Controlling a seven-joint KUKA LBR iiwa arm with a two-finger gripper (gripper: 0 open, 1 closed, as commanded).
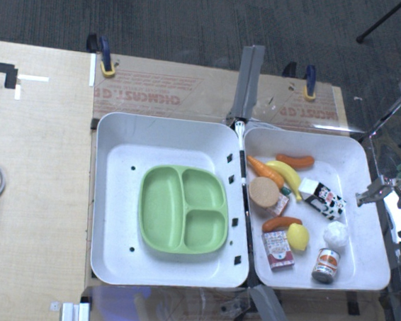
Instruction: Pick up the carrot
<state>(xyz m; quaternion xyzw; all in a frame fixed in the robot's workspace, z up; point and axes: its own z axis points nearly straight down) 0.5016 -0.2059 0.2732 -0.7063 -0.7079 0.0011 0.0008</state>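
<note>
Your carrot (265, 169) lies upper left in the right bin (373, 210), touching the banana (287, 175). Pincer state: cannot tell.

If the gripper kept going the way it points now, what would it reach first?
The gripper seems aimed leftward over the right bin, so likely the cow-print carton first, not the carrot; its height is unclear.
</note>
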